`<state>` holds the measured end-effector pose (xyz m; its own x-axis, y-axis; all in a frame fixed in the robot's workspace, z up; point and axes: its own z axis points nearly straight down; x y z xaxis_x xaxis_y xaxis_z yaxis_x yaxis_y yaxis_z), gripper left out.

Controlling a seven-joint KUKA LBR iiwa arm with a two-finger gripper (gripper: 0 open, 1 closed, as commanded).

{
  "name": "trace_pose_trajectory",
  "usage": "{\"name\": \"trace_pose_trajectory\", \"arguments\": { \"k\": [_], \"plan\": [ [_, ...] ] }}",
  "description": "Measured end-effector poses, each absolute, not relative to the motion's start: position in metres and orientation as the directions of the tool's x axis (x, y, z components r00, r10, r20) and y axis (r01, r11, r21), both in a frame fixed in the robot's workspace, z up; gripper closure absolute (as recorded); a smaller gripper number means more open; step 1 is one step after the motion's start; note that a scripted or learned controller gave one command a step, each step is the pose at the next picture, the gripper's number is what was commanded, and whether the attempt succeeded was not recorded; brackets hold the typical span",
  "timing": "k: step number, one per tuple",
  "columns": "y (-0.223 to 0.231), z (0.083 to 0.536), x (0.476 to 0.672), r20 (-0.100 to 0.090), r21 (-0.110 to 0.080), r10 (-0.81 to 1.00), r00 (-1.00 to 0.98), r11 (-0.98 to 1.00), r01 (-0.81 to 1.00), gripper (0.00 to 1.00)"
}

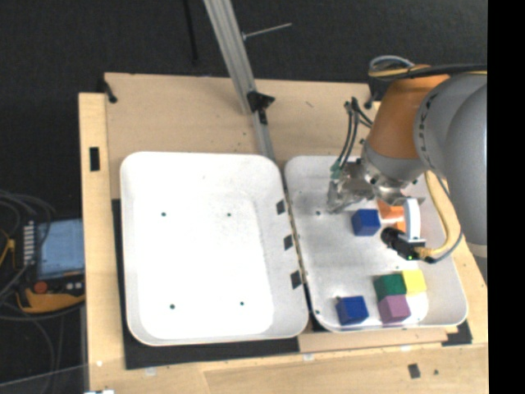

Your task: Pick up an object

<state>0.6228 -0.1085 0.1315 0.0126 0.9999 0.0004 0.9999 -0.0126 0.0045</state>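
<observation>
The right bin (324, 257) holds several small blocks. A blue block (366, 222) lies near the bin's upper middle, with an orange block (392, 214) just to its right, partly hidden by the gripper body. At the front sit another blue block (352, 309), a green block (390, 286), a yellow block (413, 281) and a purple block (394, 307). My gripper (343, 195) hangs low over the bin's upper part, just left of and above the first blue block. Nothing is visible between its fingers.
The left bin (201, 245) lies beside the right one, joined by black clips along the shared edge. A slanted metal pole (238, 64) rises behind the bins. Cables and a blue box (57, 249) sit off the bench at the left.
</observation>
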Motion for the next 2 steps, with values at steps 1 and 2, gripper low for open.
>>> {"name": "trace_pose_trajectory", "arguments": {
  "k": [1, 2],
  "plan": [
    [-0.102, 0.193, 0.626, 0.000, 0.008, 1.000, -0.004, 0.004, 1.000, 1.00],
    [-0.103, 0.248, 0.627, 0.000, 0.008, 1.000, -0.004, 0.004, 1.000, 1.00]
  ]
}}
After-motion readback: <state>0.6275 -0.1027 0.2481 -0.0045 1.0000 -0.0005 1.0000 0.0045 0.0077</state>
